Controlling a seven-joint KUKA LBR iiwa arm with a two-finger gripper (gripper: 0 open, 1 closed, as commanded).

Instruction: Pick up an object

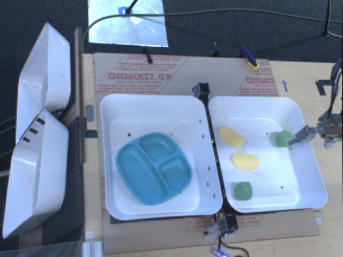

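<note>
- gripper [300, 137] at right bin's [308, 183] right edge, tip just beside green ball [282, 138]; finger state cannot tell, too small and blurred
- same bin: two yellow pieces [231, 136] [245, 161]; green block [243, 190]
- left bin [115, 197]: blue divided plate [154, 167]
- board [139, 76] under the bins reads CHEMCAST GP

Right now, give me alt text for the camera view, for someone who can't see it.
A robot gripper reaches in from the right beside a green ball in the right bin, which also holds two yellow pieces and a green block. The left bin holds a blue divided plate.
</note>
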